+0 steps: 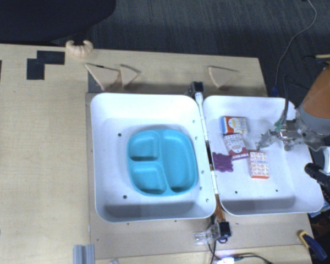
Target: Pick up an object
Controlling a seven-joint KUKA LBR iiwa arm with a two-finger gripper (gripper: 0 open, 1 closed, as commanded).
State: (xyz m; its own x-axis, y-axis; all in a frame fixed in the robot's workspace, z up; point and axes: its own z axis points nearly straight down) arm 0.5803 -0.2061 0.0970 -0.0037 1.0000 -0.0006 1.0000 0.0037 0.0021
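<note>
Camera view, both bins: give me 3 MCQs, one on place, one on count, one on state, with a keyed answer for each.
1. Where does the blue tray lie?
A. left bin
B. right bin
C. on the bench outside the bins

2. How many compartments does the blue tray have?
A. two
B. three
C. five

3. How does the gripper stand to the small packets?
A. lifted clear with a packet in it
B. low in the right bin beside the packets
C. parked over the left bin

Key: 1 A, the tray fills the left bin. 2 B, two small compartments and one long one. 3 B, its tip is in the right bin between the printed packet and the box.
</note>
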